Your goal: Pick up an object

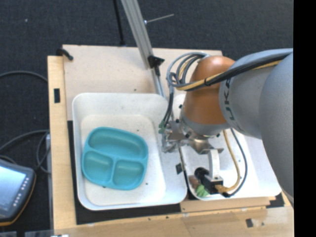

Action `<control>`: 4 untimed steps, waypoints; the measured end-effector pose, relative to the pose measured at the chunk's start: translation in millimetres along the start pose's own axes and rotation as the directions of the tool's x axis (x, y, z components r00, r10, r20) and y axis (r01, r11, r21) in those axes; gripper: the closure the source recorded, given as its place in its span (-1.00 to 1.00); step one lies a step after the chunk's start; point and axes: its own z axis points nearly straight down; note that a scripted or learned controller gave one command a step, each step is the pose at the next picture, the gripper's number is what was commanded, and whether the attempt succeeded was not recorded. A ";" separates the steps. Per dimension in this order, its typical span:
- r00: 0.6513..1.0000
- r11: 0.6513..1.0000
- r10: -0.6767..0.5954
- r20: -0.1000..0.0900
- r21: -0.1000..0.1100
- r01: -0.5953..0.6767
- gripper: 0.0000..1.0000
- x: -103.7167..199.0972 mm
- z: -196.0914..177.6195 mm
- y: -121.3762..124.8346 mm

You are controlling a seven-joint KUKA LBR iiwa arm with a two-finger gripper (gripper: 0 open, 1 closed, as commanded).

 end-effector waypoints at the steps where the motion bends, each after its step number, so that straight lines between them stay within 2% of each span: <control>1: 1.000 1.000 0.004 0.000 -0.002 -0.004 1.00 -0.8 -10.4 1.4; 2: 1.000 1.000 -0.003 0.002 0.003 0.003 1.00 -7.4 -3.5 -2.1; 3: 1.000 1.000 -0.010 -0.001 0.003 0.010 1.00 8.6 -14.3 -21.6; 4: 1.000 1.000 -0.005 0.000 0.004 0.005 1.00 2.5 -13.5 -20.9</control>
